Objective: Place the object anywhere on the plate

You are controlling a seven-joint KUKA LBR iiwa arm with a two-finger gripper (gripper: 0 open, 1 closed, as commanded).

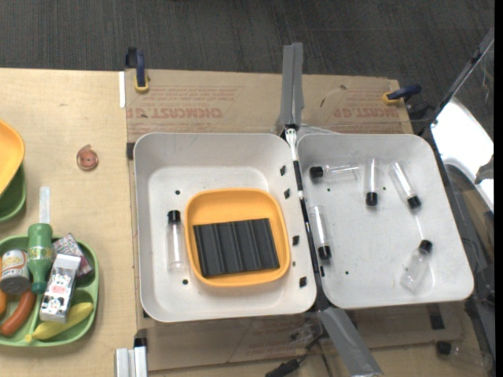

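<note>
Where the two shallow white bins sit side by side on the tabletop (63, 116), the rounded-square orange plastic plate (236, 199) lies in the middle of the left white bin (157, 163). On the plate, covering most of its floor, rests a flat black rectangular slab with lengthwise ribs (237, 247), its long side across the plate and all four edges inside the orange rim. Just left of the plate, touching the bin floor and not the plate, lies a clear plastic tube with a black cap (175, 238), cap at the far end.

Right of the plate, past the seam between the bins, is the right white bin (385, 281), which holds five more clear capped tubes. One (321, 230) lies nearest the plate along the bin's wall. Three lie farther from the plate toward the back: one crosswise (336, 171), one upright in the picture (371, 183) and one slanted (405, 185). The last (416, 264) lies farthest from the plate toward the front corner.

Well left of the plate, a green sectioned tray (86, 305) carries toy food and a small green bottle (39, 254). Behind the plate, brown printed cardboard (204, 104) lies under the bins.

Whether the pincer is released or clenched cannot be told.
</note>
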